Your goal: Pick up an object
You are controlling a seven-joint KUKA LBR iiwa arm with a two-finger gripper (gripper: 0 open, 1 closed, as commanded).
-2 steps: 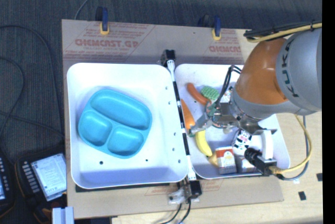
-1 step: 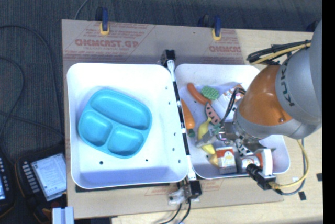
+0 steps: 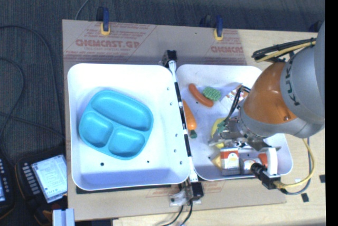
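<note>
White plastic forms the two shallow bins we see from above, side by side on a brown board. We find the left bin (image 3: 79, 167) holding a blue divided tray (image 3: 116, 123), which lies tilted, its three hollows facing up. We see the right bin (image 3: 198, 167) holding several small things: a red-orange sausage shape (image 3: 201, 95) at the far side, a green ridged piece (image 3: 212, 94) just beside it, an orange carrot (image 3: 189, 118) along the left wall, a yellow piece (image 3: 217, 128) near the middle, and a small orange and white carton (image 3: 231, 161) at the near side. We see the grey arm with its orange band (image 3: 266, 98) reaching in from the right and covering the right half of that bin. Its gripper (image 3: 232, 135) sits low among the yellow piece and the carton. We cannot tell from this view how its jaws stand. Two blue and yellow clamps (image 3: 105, 20) grip the board's far edge.
</note>
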